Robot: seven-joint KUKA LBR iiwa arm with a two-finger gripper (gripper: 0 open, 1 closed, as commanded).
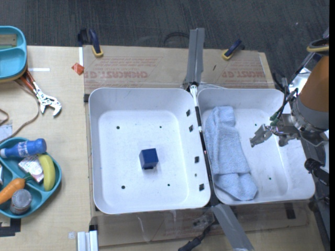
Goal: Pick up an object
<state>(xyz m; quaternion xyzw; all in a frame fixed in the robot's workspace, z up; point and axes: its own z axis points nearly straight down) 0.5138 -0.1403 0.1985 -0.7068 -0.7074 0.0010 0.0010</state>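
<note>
Over the right bin [293,99], near its right wall, the gripper [260,138] hangs above bare white floor with nothing between its fingers, though whether they stand spread or closed I cannot tell from this angle. The 2 candidates lie apart: a crumpled light-blue towel [227,153] along that bin's left wall, and a small blue cube [149,158] near the middle of the left bin [104,140]. This looks like the approach step, so the next move calls for travelling left over the towel, the nearer target, then descending.
</note>
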